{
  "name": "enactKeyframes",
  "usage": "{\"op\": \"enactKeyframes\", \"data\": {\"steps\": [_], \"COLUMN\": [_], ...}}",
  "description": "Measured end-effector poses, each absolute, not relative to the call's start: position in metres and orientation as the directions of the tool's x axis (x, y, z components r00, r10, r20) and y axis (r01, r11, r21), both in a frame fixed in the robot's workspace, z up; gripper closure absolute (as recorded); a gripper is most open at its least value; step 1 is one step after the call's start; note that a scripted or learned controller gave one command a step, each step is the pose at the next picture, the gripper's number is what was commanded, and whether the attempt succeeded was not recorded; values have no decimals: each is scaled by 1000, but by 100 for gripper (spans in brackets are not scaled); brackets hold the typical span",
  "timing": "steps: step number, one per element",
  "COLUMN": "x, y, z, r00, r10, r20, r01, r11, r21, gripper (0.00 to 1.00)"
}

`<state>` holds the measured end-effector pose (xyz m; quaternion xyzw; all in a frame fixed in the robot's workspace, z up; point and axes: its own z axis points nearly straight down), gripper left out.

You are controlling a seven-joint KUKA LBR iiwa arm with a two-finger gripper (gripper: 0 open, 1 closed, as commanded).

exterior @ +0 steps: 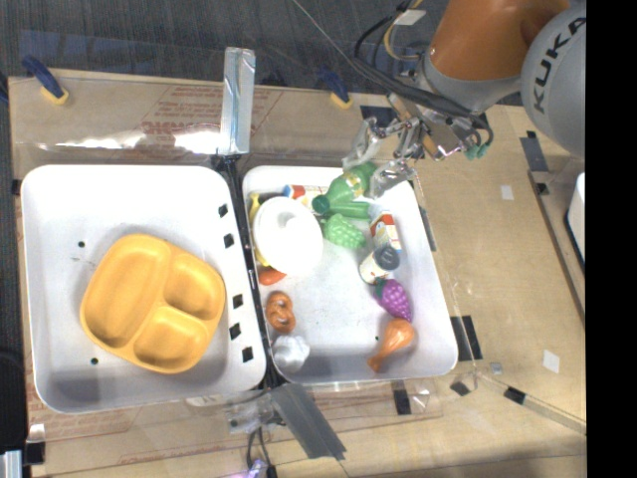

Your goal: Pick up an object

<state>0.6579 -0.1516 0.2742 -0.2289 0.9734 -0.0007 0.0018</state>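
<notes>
Claw (383, 167): grip unclear, over right bin (438, 297) | left bin (40, 267): one yellow tray (151, 301)

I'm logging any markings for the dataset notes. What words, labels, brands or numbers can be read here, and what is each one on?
"KUK", vertical dark letters cut off at the edge, on the grey arm casing.
Reddish print on the clear sheet behind the left bin: too blurred to read.
Label on the small bottle in the right bin: too small to read.
</notes>
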Motion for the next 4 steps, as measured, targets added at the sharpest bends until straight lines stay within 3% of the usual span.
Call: {"op": "enactKeyframes", "data": {"steps": [1, 2, 3, 4], "x": [659, 657, 658, 658], "y": [-150, -95, -109, -171], "z": [286, 269, 298, 320], "r00": [-894, -885, -947, -994], "r10": [-448, -466, -320, -111], "r20": [-7, -1, -4, -3], "r01": [-448, -466, -320, -111], "r11": [894, 885, 947, 994], "r21": [-6, 0, -2, -2], "gripper": [100, 100, 100, 100]}}
